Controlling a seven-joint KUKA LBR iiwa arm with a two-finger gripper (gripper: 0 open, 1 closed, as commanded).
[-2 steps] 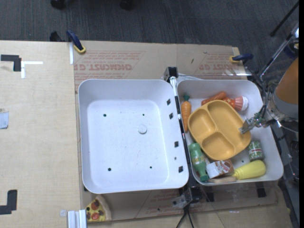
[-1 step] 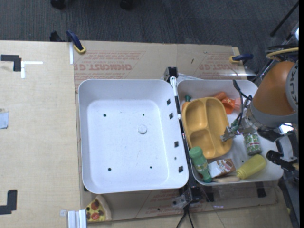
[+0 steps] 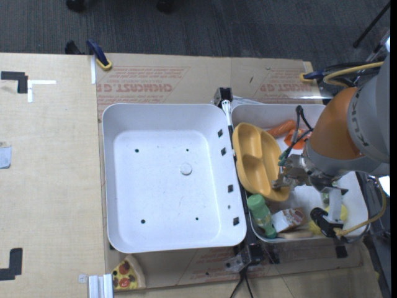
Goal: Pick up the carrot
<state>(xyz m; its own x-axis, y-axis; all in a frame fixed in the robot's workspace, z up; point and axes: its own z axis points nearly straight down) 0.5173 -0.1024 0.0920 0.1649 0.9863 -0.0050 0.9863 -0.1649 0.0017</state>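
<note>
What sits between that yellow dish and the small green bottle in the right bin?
Nothing: in the camera view the yellow dish leans almost directly above the green bottle, with barely any white bin floor showing between them.

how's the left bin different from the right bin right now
The left bin shows bare white floor with a few small dark holes; the right bin is crowded with a yellow divided dish, the carrot and a green bottle. The arm hangs over the right bin, not the left bin. Both are shallow, white and side by side.
</note>
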